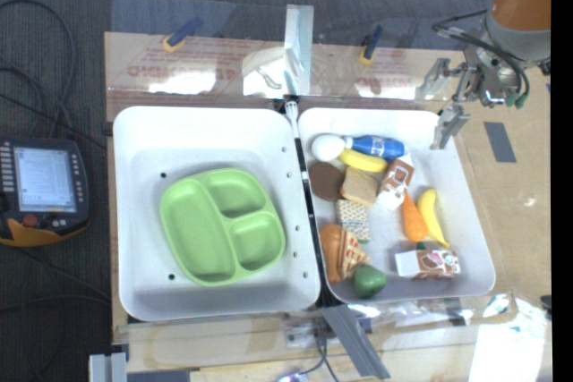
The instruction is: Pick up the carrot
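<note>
Orange carrot (412, 220) is seen lying in the right bin (474, 228) beside a banana (432, 216); the gripper (448, 123) is held apart, empty, over the bin's far corner.

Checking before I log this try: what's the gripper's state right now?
Gripper: open, holding nothing, above the right bin's top right corner; the carrot lies in the bin.

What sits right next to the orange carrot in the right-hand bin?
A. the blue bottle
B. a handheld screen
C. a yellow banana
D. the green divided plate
C: the carrot lies in the right bin with a yellow banana alongside it on its right.
</note>
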### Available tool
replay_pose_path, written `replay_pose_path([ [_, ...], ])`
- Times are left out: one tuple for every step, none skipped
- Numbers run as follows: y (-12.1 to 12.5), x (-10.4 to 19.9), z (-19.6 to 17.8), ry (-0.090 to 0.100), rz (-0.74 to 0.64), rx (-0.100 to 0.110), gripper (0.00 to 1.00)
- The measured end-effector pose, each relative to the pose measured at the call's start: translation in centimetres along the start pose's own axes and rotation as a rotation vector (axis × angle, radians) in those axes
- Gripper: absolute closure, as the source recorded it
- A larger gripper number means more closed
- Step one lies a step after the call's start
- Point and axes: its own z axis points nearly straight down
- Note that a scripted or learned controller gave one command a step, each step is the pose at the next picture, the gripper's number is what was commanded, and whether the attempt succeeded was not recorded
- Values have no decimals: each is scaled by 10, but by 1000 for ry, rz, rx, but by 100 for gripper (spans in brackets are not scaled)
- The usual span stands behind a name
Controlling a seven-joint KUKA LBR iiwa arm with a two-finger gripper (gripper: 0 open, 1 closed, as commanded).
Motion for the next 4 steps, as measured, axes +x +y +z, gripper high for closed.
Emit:
replay_pose_path([
  [16,47,112,11,-107,-5,0],
  [16,107,162,-12,-140,1,0],
  [21,146,159,-27,-154,8,0],
  [22,145,149,-24,-155,8,100],
])
